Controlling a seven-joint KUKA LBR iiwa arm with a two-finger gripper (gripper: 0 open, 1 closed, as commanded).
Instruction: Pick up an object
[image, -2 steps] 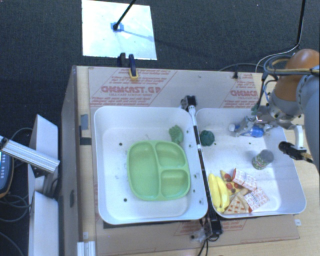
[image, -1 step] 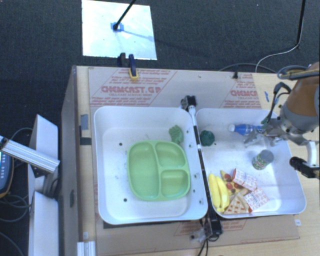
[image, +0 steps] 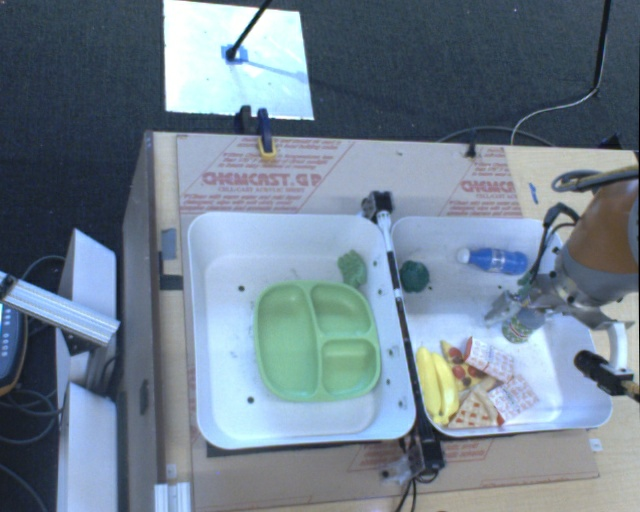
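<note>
Small jar (image: 518, 327) under the pincer (image: 515, 312); pincer's opening impossible to tell.

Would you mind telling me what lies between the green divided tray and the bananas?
In the camera view, the two bins' adjoining walls run between the green divided tray and the bananas; otherwise only bare white bin floor.

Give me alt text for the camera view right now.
The gripper hangs low in the right bin, just below a blue bottle and above a pile of bananas and red-and-white packets. The left bin holds a green divided tray.
</note>
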